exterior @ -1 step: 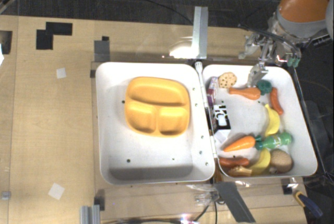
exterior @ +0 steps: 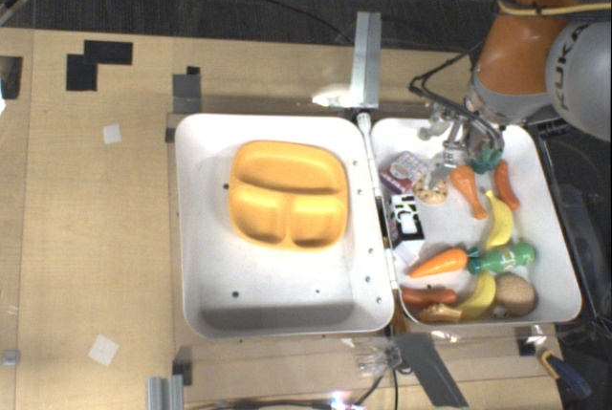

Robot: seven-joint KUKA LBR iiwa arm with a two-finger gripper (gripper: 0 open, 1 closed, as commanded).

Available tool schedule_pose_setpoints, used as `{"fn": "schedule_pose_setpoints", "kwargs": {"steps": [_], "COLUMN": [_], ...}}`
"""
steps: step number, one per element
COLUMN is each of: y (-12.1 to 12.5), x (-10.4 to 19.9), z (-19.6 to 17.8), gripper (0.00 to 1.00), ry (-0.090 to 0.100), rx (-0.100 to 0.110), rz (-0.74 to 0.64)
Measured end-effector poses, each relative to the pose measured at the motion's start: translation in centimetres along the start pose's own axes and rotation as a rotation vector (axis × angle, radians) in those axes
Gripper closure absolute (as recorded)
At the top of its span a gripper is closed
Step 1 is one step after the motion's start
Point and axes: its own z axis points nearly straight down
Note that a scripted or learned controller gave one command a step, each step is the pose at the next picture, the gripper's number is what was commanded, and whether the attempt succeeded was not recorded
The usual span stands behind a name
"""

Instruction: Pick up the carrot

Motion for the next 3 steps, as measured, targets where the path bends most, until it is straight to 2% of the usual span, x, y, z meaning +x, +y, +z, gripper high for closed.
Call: {"fn": "schedule_pose_setpoints", "kwargs": {"steps": [1, 2, 3], "y": [0.3, -1.3, -2.2], "x": [5.2, 13.3, 9.5], "z": [4.0, 3.8, 4.0], "gripper": [0.00, 0.00, 0.00], "ry": [0.003, 0.001, 0.003], "rx": [0.000, -0.001, 0.001], "rz": [-0.077, -0.250, 0.173]}}
